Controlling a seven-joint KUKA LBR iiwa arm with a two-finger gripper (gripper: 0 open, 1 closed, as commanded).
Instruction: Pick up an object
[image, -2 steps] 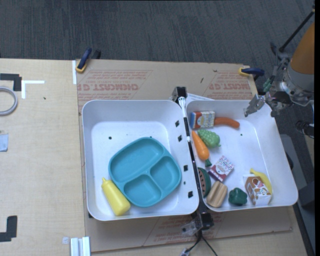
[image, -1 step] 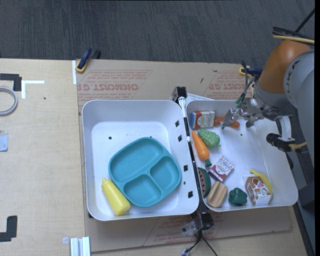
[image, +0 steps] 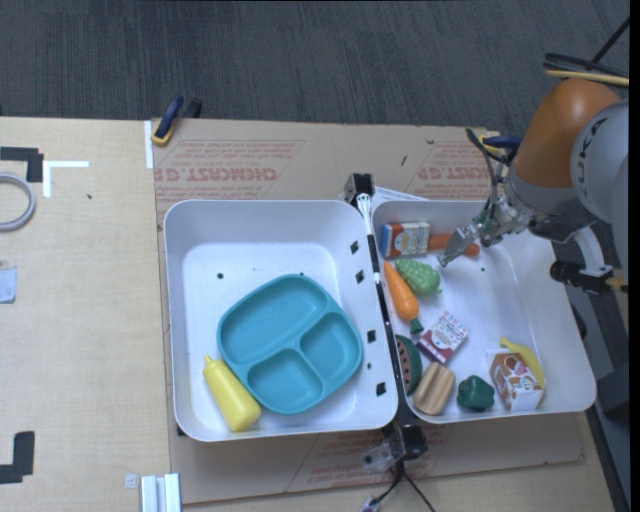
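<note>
nothing is lifted yet. the pincer (image: 462, 247) hangs low over the back of the right bin (image: 560, 330), just beside the juice box (image: 405, 239) and green corn (image: 419, 276); its grip cannot be told. the carrot (image: 401, 292) lies near; picking remains.

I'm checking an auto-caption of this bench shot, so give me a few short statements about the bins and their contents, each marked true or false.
1. The teal divided plate lies in the left bin. True.
2. The yellow bottle lies in the right bin. False: it lies in the left bin, beside the plate's lower-left edge.
3. The toy carrot lies near the right bin's left wall. True.
4. The gripper hangs over the left bin. False: it is over the upper part of the right bin.
5. The green pepper sits at the right bin's upper edge. False: it lies near the lower edge, by the small carton.
</note>
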